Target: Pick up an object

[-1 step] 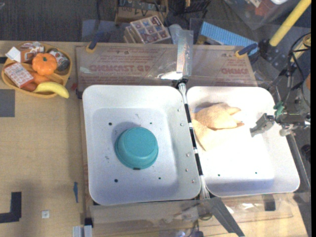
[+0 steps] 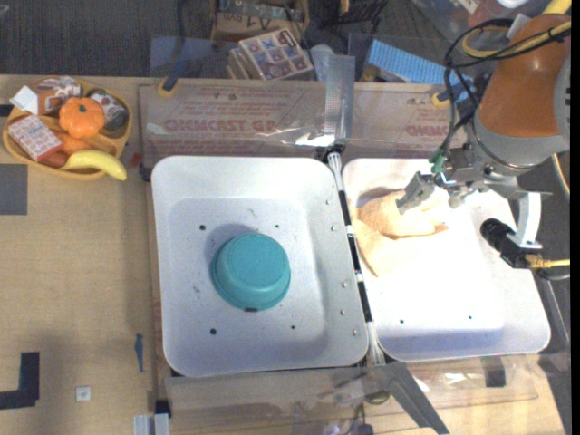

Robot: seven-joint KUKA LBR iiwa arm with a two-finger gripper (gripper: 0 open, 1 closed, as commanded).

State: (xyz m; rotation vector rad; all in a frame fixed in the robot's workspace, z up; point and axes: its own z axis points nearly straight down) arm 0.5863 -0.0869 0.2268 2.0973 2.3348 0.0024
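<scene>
On my screen the arm (image 2: 521, 89) reached in from the right over the right bin (image 2: 471, 333), with its gripper (image 2: 433, 191) low above a pale orange cloth (image 2: 394, 225) lying in that bin's upper left part. Its two fingers stood spread apart, with nothing between them. A teal bowl (image 2: 252, 270) sat upside down in the left bin (image 2: 181, 333).

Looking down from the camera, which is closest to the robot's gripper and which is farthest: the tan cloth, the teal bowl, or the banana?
Measured from the gripper in the camera view:
1. Tan cloth, in the right bin, right beside the gripper.
2. Teal bowl, upside down in the middle of the left bin.
3. Banana, on the fruit plate at the bench's far left.
</scene>
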